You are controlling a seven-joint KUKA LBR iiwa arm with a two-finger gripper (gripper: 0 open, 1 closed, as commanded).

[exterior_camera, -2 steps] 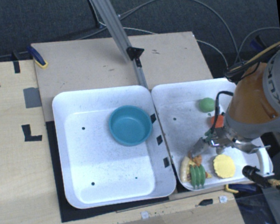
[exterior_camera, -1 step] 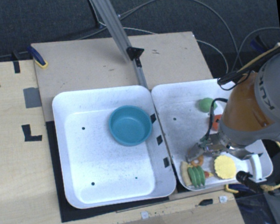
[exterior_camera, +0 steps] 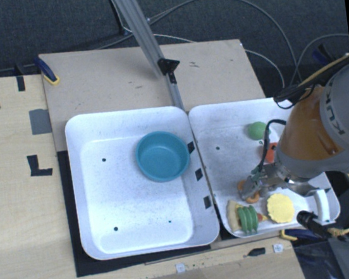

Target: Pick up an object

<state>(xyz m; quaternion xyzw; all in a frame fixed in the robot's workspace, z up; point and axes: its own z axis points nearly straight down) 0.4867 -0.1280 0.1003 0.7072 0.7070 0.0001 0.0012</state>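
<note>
A blue bowl [exterior_camera: 162, 156] sits in the left bin [exterior_camera: 96, 178]. The right bin [exterior_camera: 223, 123] holds a small green ball [exterior_camera: 256, 130] near its far side. At its near edge lie a yellow round piece [exterior_camera: 280, 207], a green ridged piece [exterior_camera: 248, 219] and a pale yellow piece [exterior_camera: 234, 212]. An orange thin object [exterior_camera: 268, 153] shows beside the arm. My gripper [exterior_camera: 252, 187] hangs low over the right bin, just above the near-edge pieces. No object is seen between its fingers.
The arm's grey and orange body [exterior_camera: 317, 136] covers the right bin's right side. A metal pole [exterior_camera: 145, 34] slants in from the top down to the gap between the bins. Cables loop over the dark floor at the upper right.
</note>
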